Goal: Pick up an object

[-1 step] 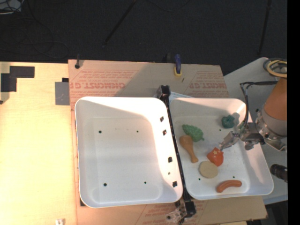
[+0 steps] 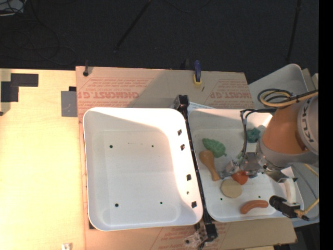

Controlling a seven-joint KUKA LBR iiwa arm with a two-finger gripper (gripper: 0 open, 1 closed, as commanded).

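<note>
My gripper [image 2: 237, 169] is low inside the right bin [image 2: 208, 202], reaching in from the right under the arm's orange band [image 2: 283, 134]. Its tip sits right over a small red-orange object [image 2: 240, 178], touching or nearly touching it. A tan drumstick-shaped piece [image 2: 209, 163] lies just left of the gripper. Above that rests a green leafy object [image 2: 214, 147]. A beige round piece [image 2: 231, 190] lies below the gripper, and an orange sausage [image 2: 254, 207] sits near the bin's front edge. A teal object [image 2: 253, 135] peeks out behind the wrist.
The left bin [image 2: 91, 139] stands beside the right one, split from it by a black-clipped rim [image 2: 188, 155]. Both rest on a cardboard sheet [image 2: 135, 90]. Black cables [image 2: 273, 95] loop over the arm at the right.
</note>
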